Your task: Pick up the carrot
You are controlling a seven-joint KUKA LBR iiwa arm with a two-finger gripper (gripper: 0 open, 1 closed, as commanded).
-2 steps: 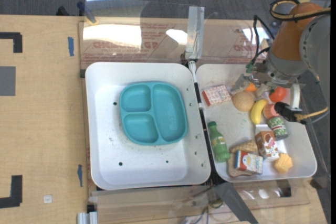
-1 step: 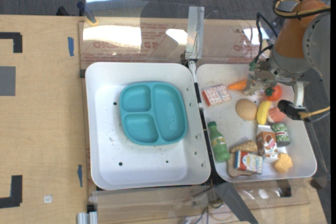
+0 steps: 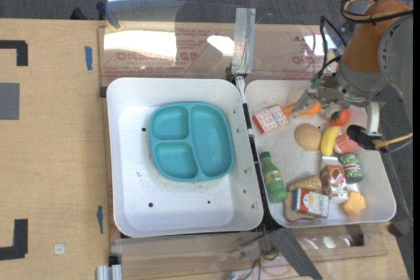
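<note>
Right now the end effector [image 3: 314,100] is low in the right bin [image 3: 384,216], near the bin's far wall. It is down at the carrot [image 3: 315,109], a small orange thing that lies just under it and beside the red and white box [image 3: 270,119]. I cannot tell how the end effector is set, and I cannot say if it has the carrot in its grip — the arm [image 3: 367,49] blocks part of that spot.

My guess is the arm leans in from the right so it can come down on the carrot from above. The carrot sits in a fairly open patch, so that helps.

Still, the room is tight in places. A tomato [image 3: 339,117] lies just to the right, and a bread roll [image 3: 306,136] and a banana [image 3: 329,140] sit close below. The wall between the two bins is off to the left. The green bottle [image 3: 272,177] and the other boxes are farther down — well apart from the carrot.

The left bin [image 3: 125,141] holds a blue tray [image 3: 192,141] with lots of free space around it.
</note>
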